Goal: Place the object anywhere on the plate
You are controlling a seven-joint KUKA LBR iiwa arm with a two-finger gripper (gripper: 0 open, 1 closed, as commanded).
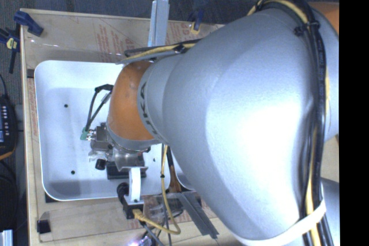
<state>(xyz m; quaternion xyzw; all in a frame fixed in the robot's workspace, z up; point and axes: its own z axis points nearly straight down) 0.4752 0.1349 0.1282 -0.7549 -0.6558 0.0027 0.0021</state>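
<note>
Your grey arm reached in from the right over the left bin, its gripper near that bin's near wall; object and plate were hidden.

The arm is seen as a broad, smooth casing of pale grey with a soft sheen, rounded at the shoulder and narrowed toward the wrist. Above the wrist an orange band is wrapped around the body, with a dark ring at its seam with the grey. Black and yellow cables are run along the casing's outer edge and held by a tie near the top. A thin black wire with a green connector is looped beside the band. The wrist unit appears to be built of metal and black blocks, though its details are blurred.
</note>
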